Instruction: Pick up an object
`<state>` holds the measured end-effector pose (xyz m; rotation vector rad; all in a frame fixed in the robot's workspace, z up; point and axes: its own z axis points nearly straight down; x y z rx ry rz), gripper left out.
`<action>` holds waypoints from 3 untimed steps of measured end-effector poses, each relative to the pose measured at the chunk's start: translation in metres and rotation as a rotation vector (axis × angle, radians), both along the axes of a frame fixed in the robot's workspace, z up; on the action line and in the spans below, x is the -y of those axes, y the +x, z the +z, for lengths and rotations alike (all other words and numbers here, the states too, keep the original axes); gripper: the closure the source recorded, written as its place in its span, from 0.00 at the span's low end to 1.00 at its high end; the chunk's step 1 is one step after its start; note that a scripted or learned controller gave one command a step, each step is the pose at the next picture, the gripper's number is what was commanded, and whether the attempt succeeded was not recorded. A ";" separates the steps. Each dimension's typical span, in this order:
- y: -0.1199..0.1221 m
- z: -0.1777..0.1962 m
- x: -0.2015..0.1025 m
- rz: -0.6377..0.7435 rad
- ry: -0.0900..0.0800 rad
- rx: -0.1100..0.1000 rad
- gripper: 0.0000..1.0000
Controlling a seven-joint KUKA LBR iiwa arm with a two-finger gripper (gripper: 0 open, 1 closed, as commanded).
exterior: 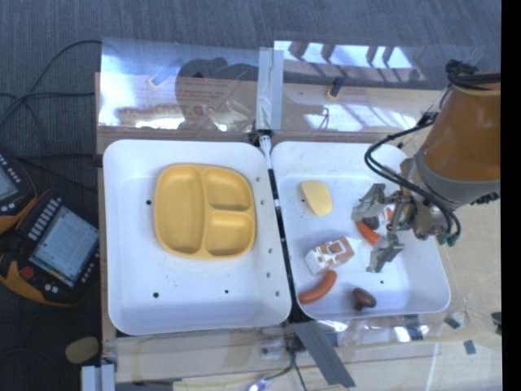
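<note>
My gripper (pixel 378 230) hangs over the right bin (pixel 423 296), its two fingers spread apart, one near the upper left and one lower down. Between and just beneath them lies a small orange-red piece (pixel 370 233), like a carrot; nothing is clamped. A white and orange carton (pixel 330 254) lies to the left of the gripper. A red sausage (pixel 317 287) lies near the bin's front, with a dark brown lump (pixel 363 299) to its right. A pale yellow piece (pixel 317 197) rests at the bin's upper left.
The left bin (pixel 130 283) holds a yellow divided plate (pixel 204 210). A clear plastic wall (pixel 269 88) stands behind both bins. Cables and a handheld pendant (pixel 49 247) lie off the bench to the left.
</note>
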<state>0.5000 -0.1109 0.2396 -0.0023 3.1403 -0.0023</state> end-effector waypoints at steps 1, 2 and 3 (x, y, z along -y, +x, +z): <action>0.017 -0.134 -0.004 0.002 -0.001 -0.001 0.00; 0.017 -0.125 -0.005 0.003 -0.003 0.001 1.00; 0.008 -0.053 -0.077 -0.007 -0.005 0.007 1.00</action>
